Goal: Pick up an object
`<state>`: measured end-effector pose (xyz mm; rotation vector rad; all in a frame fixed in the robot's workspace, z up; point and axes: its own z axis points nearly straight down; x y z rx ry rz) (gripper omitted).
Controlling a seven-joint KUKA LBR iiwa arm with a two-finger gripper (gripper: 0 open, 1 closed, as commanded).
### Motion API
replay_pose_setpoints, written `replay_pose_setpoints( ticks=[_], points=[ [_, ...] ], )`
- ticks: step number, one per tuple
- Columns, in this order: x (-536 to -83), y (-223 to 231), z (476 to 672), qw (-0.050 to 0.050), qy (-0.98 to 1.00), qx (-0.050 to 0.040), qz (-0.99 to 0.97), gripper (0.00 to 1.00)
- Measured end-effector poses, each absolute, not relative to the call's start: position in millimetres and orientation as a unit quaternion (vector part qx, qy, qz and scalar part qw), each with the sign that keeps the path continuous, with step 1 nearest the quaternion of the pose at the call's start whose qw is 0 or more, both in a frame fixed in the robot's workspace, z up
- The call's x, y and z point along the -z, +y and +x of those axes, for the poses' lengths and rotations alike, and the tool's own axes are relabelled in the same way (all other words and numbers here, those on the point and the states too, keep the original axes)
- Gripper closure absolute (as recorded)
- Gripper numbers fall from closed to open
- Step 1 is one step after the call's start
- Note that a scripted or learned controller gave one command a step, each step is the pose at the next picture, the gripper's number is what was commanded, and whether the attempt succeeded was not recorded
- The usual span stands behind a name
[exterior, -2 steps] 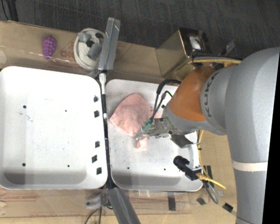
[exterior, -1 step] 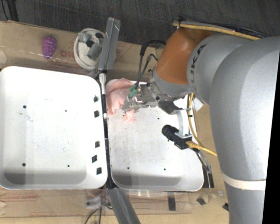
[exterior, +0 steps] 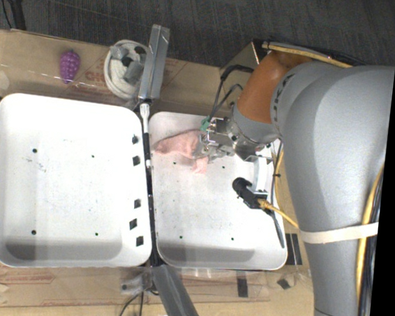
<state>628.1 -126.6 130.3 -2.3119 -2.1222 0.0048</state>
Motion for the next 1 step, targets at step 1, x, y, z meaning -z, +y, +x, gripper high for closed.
replay_pose_setpoints(
  ticks=[1],
  points=[
    [-191.6,-68.9,653.0,0.002,-0.708,-0.0014,-0.706,1.0]
  ],
)
